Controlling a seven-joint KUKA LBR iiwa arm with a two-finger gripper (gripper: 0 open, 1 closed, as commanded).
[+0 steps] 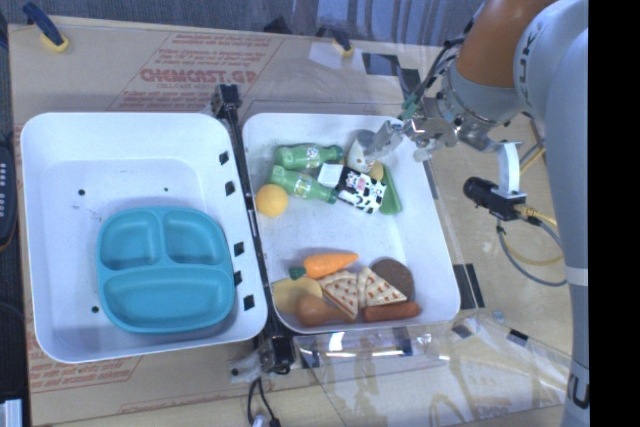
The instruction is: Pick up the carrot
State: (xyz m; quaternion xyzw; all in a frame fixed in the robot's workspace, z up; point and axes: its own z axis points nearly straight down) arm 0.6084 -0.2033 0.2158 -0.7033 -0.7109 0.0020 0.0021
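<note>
Two shallow white bins sit side by side on a cardboard-covered bench. The left bin (60, 215), well apart from the gripper, holds a blue divided plate (165, 270) with three compartments, lying flat toward the near side of the bin.

The right bin (425, 245) holds a scatter of toy foods. The gripper (375, 143) hangs over this bin's far right corner, the grey arm (545, 55) with its orange band reaching in from the right. Just left of the gripper lie two green bottles (305, 170), one behind the other, the nearer one tilted. Directly below the gripper, and seemingly just beside it, is a black-and-white cow-patterned carton (362, 190) resting against a dark green leafy piece (389, 198). Farther left, near the wall between the bins, sits a yellow lemon (271, 201).

The carrot (330, 265), orange with a green tip at its left end, lies on its side well below the gripper, toward the near side of the right bin and apart from the fingers. Around it cluster a yellowish piece (290, 292), two waffle-patterned sandwich wedges (362, 293), a brown round patty (394, 273), a brownish rounded piece (311, 312) and a red sausage (393, 312) along the near wall.

How far the gripper is open cannot be told from this view; no object can be made out in its grasp.
</note>
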